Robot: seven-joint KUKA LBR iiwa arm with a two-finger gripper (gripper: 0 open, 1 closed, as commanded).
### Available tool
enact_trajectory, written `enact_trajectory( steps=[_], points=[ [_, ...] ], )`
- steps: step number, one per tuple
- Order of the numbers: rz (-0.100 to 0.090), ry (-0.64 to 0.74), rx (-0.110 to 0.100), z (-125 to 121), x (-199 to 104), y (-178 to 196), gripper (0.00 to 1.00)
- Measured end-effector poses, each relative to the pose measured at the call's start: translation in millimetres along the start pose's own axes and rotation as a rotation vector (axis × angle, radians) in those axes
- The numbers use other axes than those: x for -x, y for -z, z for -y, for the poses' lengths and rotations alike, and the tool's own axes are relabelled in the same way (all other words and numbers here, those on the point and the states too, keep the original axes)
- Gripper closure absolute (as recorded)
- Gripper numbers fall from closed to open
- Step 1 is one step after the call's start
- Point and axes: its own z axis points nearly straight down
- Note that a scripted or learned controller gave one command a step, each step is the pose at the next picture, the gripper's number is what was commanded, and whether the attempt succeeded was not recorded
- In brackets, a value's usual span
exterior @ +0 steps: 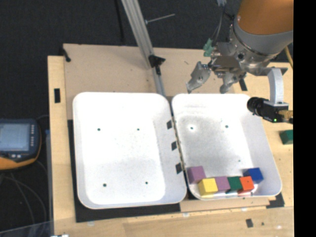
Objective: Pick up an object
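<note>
The blocks (224, 182) huddle along the right bin's (256, 132) near edge, while the gripper (213, 83), fingers apart and holding nothing, hovers above its far rim, ready to descend.

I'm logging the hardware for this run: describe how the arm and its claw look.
The arm is a thick rounded body, orange above and grey below at the wrist. Under it sits a cluttered metal mount with thin dark cables and a small green fitting. The claw has two pale grey metal fingers.

Single fixed camera above bench (59, 132), looking down at a slant. Both bins (123, 147) fully in frame, moderately near. Arm (261, 14) entering from right.
</note>
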Motion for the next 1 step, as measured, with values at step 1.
enact_trajectory(
  steps=[1],
  points=[
    [0.001, 0.019, -0.006, -1.0, -3.5, 6.2, 1.00]
  ],
)
